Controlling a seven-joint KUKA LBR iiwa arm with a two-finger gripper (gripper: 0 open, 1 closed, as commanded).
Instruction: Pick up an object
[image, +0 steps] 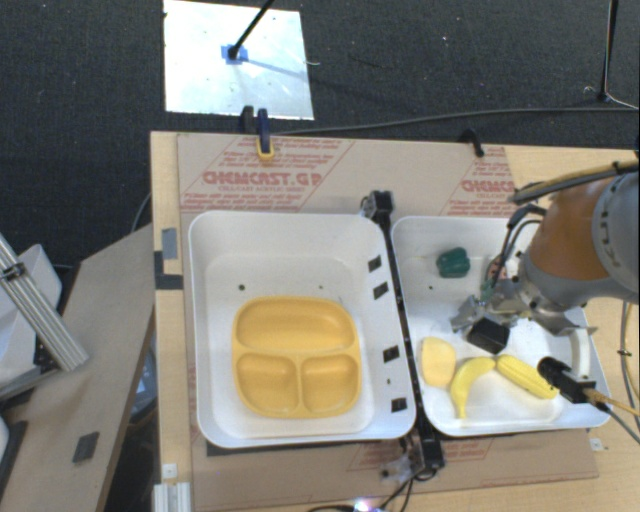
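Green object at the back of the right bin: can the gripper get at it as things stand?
Probably yes. The green object sits alone on bare bin floor, apart from the banana, with nothing over it, and the gripper hangs just beside it.

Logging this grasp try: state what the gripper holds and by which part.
Cannot be told. The gripper sits low in the right bin, above the banana and the corn cob; no object shows in it.
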